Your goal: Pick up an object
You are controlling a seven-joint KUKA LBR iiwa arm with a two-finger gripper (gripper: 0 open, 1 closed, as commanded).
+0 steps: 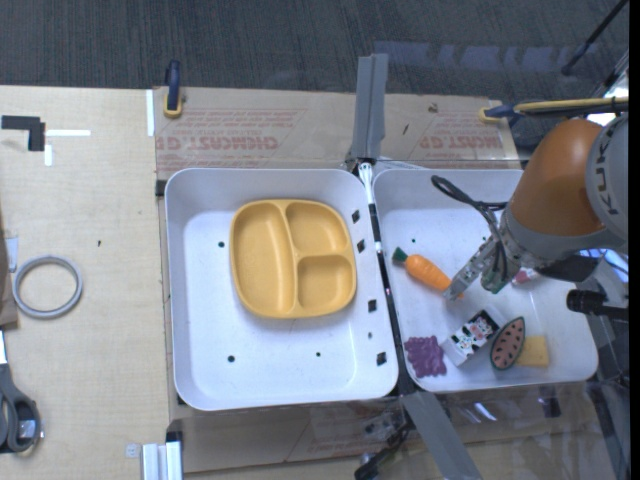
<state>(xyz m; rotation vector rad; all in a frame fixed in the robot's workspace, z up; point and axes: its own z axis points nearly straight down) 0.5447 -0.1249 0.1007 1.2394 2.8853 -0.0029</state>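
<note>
Tape (46,286), a grey roll lying flat, sits at the far left of the wooden surface (90,198), with scissors (17,420) near the lower left corner. Next comes the left white bin (195,348), which holds a yellow divided plate (293,258) with three compartments. Beside it, the right white bin (400,193) carries the small things: a purple grape cluster (425,355) near its front left, an orange toy carrot (425,271) with a green top toward the middle, a black-and-white toy (471,336), a slice-shaped watermelon piece (508,343) and a yellow block (535,351) just beside it. The pincer (470,280) hangs low over this bin, its tip just right of the carrot; whether its fingers are released or clenched I cannot tell, and nothing shows between them. The grey arm (560,193) with its orange band reaches in from the right.
</note>
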